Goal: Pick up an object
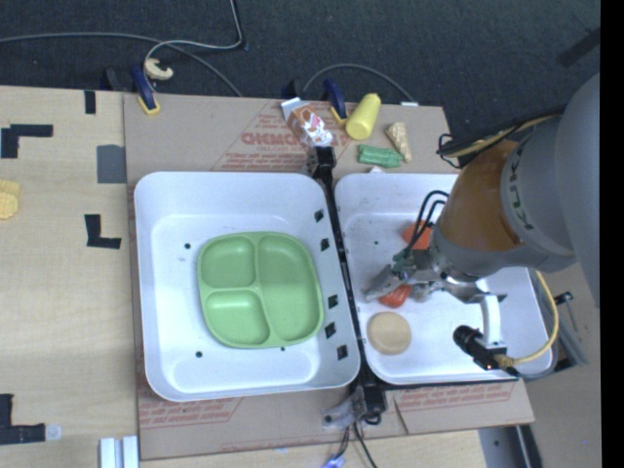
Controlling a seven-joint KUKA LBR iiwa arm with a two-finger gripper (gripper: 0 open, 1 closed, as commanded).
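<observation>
Down in the right bin (507, 364) we see the arm (546, 203), grey with its orange band (478, 208), reaching in from three o'clock. Its gripper (390, 283) sits low toward the bin's nine o'clock side, near the divider between the two bins. We cannot tell how far the fingers stand apart; they read as a dark, blurred cluster, and nothing shows clearly between them.

Just at the gripper's six o'clock lies a small red-orange object (393, 297), touching or nearly touching the fingertips; we cannot say which. Another orange-red piece (418, 232) shows at the gripper's one o'clock, partly hidden by the wrist. A round tan disc (390, 333) lies flat on the bin floor at six o'clock from the gripper, apart from it.

The left bin (166, 213) holds a green divided plate (260, 289) with three compartments, lying flat near its middle.

Beyond the bins, at twelve o'clock on the cardboard bench (195, 130), we see a yellow bottle-like object (364, 115), a green piece (379, 156) and a tan piece (399, 140) close together, and a small printed packet (304, 120) just beside the top of the divider. A black cable (231, 13) loops across the dark floor above.
</observation>
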